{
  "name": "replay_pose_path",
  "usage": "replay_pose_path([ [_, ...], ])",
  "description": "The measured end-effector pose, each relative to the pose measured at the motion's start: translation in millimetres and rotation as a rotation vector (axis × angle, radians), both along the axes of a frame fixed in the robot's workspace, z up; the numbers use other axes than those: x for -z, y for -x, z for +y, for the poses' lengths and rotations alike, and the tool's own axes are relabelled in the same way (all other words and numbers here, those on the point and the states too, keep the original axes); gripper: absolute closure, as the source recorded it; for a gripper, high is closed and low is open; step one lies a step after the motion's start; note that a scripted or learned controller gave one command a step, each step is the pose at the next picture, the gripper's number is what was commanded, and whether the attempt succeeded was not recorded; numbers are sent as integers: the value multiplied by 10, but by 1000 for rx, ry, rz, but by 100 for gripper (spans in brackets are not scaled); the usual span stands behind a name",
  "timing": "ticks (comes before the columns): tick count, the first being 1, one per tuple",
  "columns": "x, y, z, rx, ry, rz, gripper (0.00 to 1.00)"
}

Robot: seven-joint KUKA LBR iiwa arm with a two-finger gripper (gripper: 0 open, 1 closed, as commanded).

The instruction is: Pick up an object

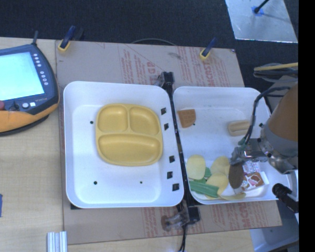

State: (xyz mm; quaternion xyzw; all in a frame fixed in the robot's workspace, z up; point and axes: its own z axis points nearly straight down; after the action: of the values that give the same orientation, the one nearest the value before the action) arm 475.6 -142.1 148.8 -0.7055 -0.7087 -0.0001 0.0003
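Tool low over the cluttered 5 o'clock corner of the right shallow white plastic bin, finger state indiscernible, directly above a small white-and-red packet beside pale yellow slices; crowding risks a glancing, empty grasp.

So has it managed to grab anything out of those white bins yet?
Not that I can see. The gripper is down in the right bin, over the pile of small yellow pieces near its front edge, beside a red-and-white packet. Nothing looks lifted. The yellow divided tray sits in the left bin. Closing on something and raising it is left.
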Motion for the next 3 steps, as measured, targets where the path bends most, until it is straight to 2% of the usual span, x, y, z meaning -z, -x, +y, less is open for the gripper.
replay_pose_path([
  [1,20,-3,-7,1,0,2,0],
  [2,566,-222,-71,-1,5,-1,0],
  [3,-343,-1374,13,-5,5,-15,0],
])
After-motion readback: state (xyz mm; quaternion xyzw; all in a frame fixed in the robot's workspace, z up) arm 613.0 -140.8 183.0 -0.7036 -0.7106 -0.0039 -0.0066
